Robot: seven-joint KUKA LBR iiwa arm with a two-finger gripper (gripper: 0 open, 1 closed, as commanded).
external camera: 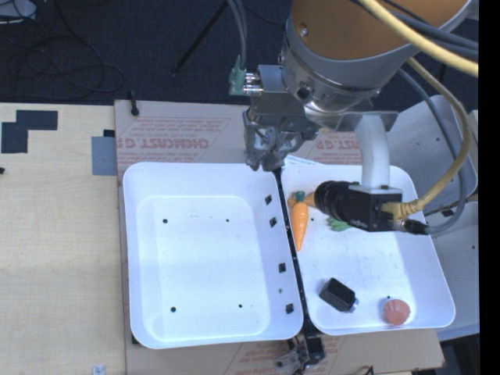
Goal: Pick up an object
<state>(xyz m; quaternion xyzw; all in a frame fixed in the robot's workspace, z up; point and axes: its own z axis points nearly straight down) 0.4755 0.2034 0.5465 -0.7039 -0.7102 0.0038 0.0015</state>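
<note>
Carrot: we find it in the right bin, along that bin's left wall, just right of the divider at mid-frame, with a small green scrap near it. A black block and a pinkish ball sit well apart from it, toward the lower right. The gripper hangs above the top of the divider, upper centre of frame; we cannot tell how it is set, and we see nothing in it. Left bin noted at left.
</note>
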